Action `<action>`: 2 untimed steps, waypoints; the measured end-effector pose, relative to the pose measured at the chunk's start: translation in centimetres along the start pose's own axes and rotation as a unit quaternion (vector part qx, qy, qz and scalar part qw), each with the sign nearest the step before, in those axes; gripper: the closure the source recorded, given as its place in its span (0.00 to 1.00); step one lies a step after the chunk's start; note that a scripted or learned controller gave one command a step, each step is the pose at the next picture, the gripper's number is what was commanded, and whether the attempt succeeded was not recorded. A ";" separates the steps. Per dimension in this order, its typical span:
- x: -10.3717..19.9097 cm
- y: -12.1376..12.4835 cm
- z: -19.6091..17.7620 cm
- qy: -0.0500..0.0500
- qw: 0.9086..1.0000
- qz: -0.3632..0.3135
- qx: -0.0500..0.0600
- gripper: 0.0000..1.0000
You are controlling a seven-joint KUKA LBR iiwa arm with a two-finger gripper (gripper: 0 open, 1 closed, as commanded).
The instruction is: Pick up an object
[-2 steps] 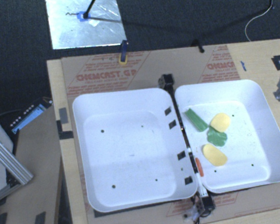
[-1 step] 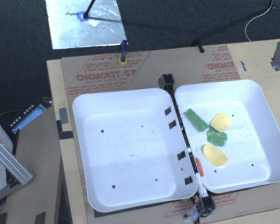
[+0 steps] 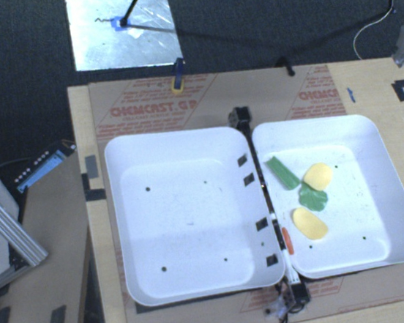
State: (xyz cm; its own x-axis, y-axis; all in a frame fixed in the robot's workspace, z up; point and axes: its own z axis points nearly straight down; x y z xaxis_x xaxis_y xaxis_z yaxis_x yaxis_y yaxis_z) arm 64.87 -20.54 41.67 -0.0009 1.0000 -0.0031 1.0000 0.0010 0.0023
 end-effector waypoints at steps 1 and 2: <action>0.0 2.1 -1.5 0.000 1.000 -0.002 -0.002 1.00; 0.0 2.0 -3.9 0.001 1.000 -0.002 -0.002 1.00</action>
